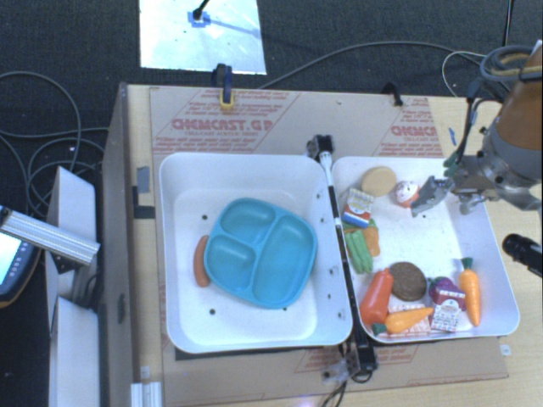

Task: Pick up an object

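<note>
We take the small white-and-red toy (405, 192) near the back of the right bin (501, 253) as the likeliest pick; it lies just left of the gripper (427, 196), nearly touching. We cannot tell the gripper's state. A round tan bun (378, 181) sits further left. Smooth plastic carrots (469, 291), a brown patty (408, 281) and a red pepper (376, 296) crowd the front. The left bin (182, 227) holds a glossy blue divided plate (259, 251).

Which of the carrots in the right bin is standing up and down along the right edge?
The carrot by the right wall, green top pointing away; the other carrot lies crosswise near the front.
</note>
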You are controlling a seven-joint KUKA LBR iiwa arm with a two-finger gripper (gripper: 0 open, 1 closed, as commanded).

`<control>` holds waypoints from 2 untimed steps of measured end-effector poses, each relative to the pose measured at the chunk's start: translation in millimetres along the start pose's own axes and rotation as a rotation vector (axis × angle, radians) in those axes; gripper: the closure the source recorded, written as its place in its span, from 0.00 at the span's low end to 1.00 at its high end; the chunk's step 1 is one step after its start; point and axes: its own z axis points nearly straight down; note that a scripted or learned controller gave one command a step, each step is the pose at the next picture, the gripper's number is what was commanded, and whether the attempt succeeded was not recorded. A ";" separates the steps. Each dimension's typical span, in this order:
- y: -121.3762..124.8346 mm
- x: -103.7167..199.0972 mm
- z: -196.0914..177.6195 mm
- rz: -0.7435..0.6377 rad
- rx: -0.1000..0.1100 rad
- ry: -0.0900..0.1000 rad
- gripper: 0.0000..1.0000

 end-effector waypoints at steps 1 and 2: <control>-14.3 -20.4 182.3 0.002 0.005 0.001 0.00; -42.2 1.2 194.3 0.003 -0.015 -0.006 0.00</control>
